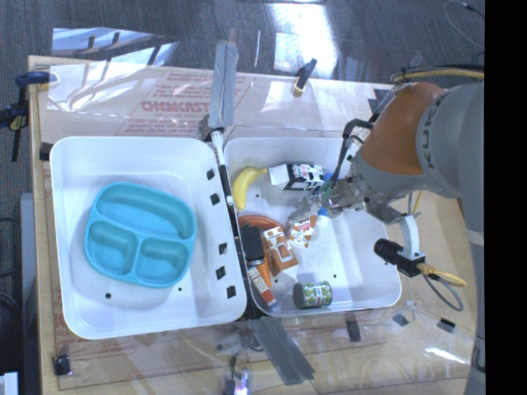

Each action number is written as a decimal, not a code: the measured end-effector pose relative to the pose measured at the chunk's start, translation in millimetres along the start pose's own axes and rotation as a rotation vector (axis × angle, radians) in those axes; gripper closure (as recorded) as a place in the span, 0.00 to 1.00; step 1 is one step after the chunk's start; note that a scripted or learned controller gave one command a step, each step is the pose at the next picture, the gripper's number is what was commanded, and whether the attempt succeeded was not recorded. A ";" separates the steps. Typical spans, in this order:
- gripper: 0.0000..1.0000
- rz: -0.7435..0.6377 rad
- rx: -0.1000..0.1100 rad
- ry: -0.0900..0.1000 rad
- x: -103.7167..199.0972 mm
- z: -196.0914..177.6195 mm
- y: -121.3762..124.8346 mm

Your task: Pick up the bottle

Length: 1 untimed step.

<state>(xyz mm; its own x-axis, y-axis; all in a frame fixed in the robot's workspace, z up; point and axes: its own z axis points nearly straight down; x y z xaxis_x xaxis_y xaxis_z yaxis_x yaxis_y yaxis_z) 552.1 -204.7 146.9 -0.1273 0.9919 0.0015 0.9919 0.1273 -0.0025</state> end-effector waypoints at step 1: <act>0.00 -0.303 -0.002 -0.002 -10.3 54.9 56.4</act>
<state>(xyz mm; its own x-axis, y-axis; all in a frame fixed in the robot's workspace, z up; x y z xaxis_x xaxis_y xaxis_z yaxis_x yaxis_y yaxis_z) 609.2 -207.6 91.8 -0.4178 0.9085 -0.0005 0.9085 0.4178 -0.0004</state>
